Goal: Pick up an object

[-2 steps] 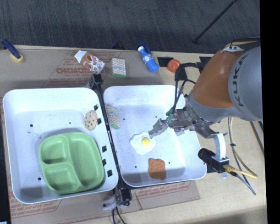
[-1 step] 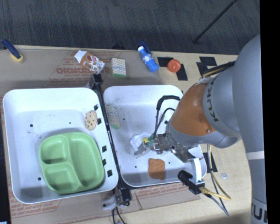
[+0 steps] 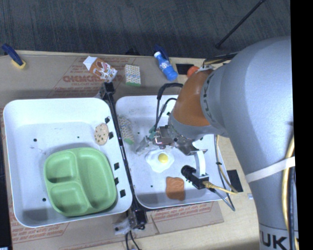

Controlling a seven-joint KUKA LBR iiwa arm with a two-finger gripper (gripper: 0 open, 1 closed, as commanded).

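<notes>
In the right bin, a toy fried egg lies near the middle. An orange-brown block sits by the front wall. A pale speckled packet rests along the left wall. My gripper is low in this bin, just above the egg and to the right of the packet. A small silvery piece shows at its tip; whether it is held is unclear. The arm's grey body hides the bin's right part.
The left bin holds a green divided plate and a cookie by its right wall. Behind the bins on the cardboard lie a snack wrapper, a small box and a blue bottle.
</notes>
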